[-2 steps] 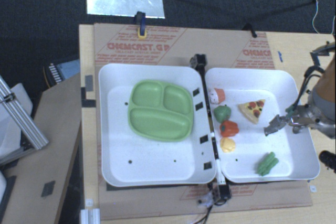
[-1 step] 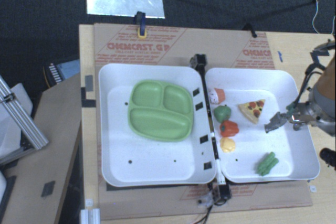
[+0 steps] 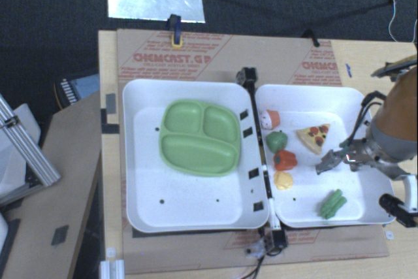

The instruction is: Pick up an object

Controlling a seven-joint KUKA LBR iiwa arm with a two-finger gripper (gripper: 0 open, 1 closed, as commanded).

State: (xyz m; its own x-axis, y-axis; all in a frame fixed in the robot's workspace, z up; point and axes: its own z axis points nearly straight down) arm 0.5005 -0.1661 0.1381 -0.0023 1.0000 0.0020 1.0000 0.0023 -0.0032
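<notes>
hovering at right of frame above right bin [image 3: 353, 98], gripper [image 3: 328, 163] grasping nothing, finger state impossible telling. approaching step. pizza slice [image 3: 315, 136] lying just above-left, green pod [image 3: 332, 204] below. needing descending onto one.

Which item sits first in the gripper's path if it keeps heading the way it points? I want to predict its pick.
Probably the red pepper: the gripper points left toward it, though its height above the bin is unclear.

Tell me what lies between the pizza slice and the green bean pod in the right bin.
In the camera view, the gripper hangs between the pizza slice and the green bean pod, over bare white bin floor.
</notes>
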